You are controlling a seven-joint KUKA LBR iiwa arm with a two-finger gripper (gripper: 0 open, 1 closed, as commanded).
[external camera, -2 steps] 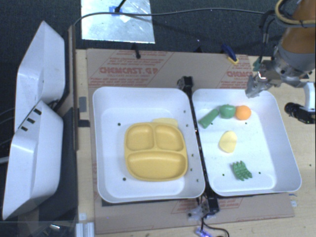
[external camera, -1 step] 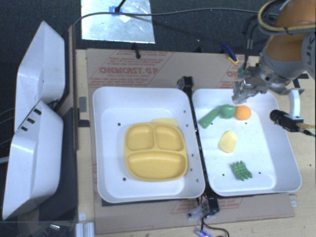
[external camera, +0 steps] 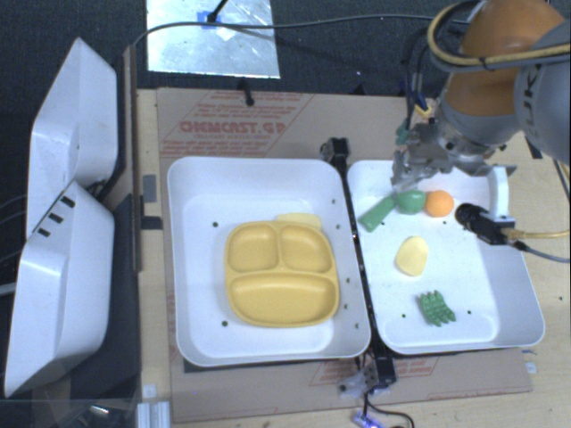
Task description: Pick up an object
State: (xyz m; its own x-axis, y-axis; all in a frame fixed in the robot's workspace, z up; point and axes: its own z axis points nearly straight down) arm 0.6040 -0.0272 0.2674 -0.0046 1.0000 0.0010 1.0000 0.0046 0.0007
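A: Okay, gripper (external camera: 409,178) sits low over the green scoop (external camera: 393,207), at its bowl end. Open, closed or gripping, I cannot tell; the wrist hides it.

B: Where's the scoop?

A: In the right bin (external camera: 508,319), touching the orange ball (external camera: 438,203) on the ball's left, handle pointing away from it. Yellow piece (external camera: 411,255) lies below the ball.

B: Advice?

A: Probably close across the bowl, clear of the ball, then lift straight up slowly.

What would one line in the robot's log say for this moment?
arm: over right bin | gripper: down at green spoon | nearby: orange ball, yellow piece | left bin: yellow tray
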